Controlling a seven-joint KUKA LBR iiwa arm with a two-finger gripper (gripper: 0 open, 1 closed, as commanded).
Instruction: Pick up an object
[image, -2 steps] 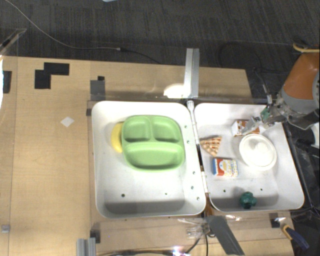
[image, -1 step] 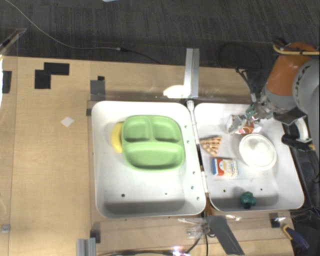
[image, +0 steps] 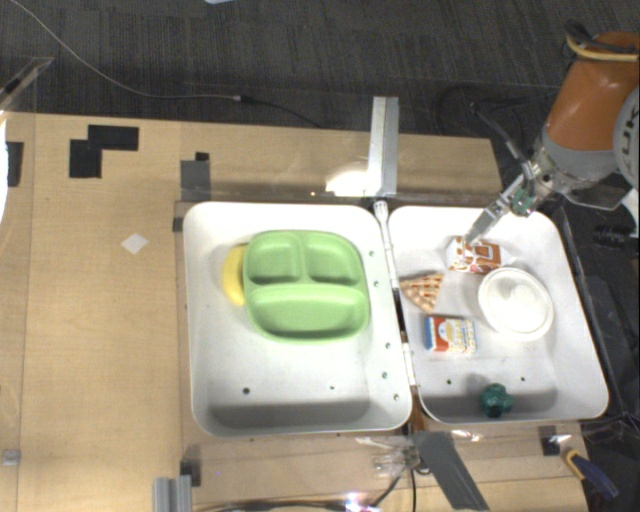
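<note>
— Wooden bench (image: 90, 330) carries two shallow white bins side by side, yes? What lies nearest to the camera?

— At the near edge of the right bin (image: 575, 395) sits a small dark green object (image: 494, 399). Behind it is a small carton with blue and orange print (image: 449, 335), and just to its right a white bowl (image: 514, 301).

— And the left bin (image: 210, 390)?

— It holds a green divided tray (image: 303, 283). A yellow thing (image: 233, 276), maybe a banana, is partly hidden under the left side of the tray.

— What is further in the right bin?

— A waffle-like wedge (image: 424, 290) lies near the wall between the bins. Beyond it is an orange and white packet (image: 472, 256), close to the bowl's far rim.

— Where is the gripper (image: 478, 233)?

— It comes in from the far right, thin and slanted, with its tip just at the far edge of the packet. I cannot tell if it is open or closed, or if it touches the packet. Nothing is visibly held.

— And furthest away?

— Dark carpet (image: 250, 50) with a thin cable
</note>
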